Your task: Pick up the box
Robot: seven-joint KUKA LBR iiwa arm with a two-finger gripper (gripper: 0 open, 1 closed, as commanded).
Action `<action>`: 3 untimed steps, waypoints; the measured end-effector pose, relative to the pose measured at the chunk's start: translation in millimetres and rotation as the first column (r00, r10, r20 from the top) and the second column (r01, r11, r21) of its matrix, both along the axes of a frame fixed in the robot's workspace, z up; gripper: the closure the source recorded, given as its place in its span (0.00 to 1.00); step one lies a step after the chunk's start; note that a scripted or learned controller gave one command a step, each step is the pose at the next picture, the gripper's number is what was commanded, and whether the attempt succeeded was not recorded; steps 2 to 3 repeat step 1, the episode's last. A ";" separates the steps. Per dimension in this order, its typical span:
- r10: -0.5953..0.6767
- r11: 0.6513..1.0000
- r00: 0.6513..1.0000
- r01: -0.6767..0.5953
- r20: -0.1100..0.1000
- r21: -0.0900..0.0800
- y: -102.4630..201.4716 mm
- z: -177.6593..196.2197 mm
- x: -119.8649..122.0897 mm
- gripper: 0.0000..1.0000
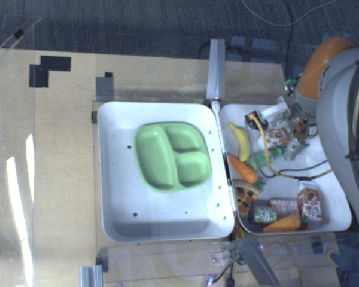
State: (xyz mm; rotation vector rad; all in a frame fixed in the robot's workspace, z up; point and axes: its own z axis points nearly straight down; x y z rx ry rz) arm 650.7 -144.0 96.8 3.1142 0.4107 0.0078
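The pale wooden counter (pixel 54 178) fills the left and middle of the frame and carries two shallow white bins side by side. The left bin (pixel 113 214) sits at the centre and holds a green divided tray (pixel 170 155) lying flat. The grey arm (pixel 344 124) with its orange band comes in along the right edge and reaches over the upper part of the right bin (pixel 341 217), which lies at the right of the frame. The jaws (pixel 299 137) hang over that bin's upper middle; whether they are wide or narrow cannot be told, since cables and the wrist clutter them. A small box with an orange and white print (pixel 277 137) lies just to the left of the jaws, very close, though contact cannot be made out. A second box with a similar print (pixel 309 204) lies lower right in the same bin, well apart from the jaws. A banana (pixel 242 141) lies at the bin's upper left, a carrot (pixel 243 170) just below it, and another carrot (pixel 283 223) along the bottom edge beside a clear packet (pixel 275 210).
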 end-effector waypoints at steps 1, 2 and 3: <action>-0.011 1.000 1.000 0.011 0.001 0.000 3.1 -9.5 2.0 0.00; -0.011 1.000 1.000 0.011 0.001 0.000 3.1 -9.5 2.0 0.00; -0.011 1.000 1.000 0.011 0.001 0.000 3.1 -9.5 2.0 0.00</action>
